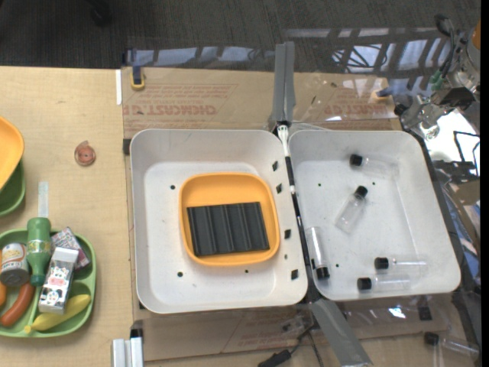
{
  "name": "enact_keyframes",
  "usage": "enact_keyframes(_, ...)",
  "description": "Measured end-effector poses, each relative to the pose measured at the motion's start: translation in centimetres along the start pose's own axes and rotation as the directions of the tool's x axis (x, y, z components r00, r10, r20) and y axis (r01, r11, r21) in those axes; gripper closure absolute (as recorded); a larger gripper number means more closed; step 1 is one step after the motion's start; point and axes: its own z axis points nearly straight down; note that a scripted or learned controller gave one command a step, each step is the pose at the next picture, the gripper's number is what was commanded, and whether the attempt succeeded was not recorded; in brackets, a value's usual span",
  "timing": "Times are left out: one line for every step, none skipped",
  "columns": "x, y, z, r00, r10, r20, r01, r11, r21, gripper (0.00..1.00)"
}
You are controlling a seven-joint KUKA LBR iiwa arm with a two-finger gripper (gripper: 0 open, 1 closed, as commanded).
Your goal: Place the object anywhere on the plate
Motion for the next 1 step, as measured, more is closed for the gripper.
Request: enact_keyframes(-0.96,-0.13,-2.18,0.954,-0.299,0.0,0.299,0.954,-0.001,1.0)
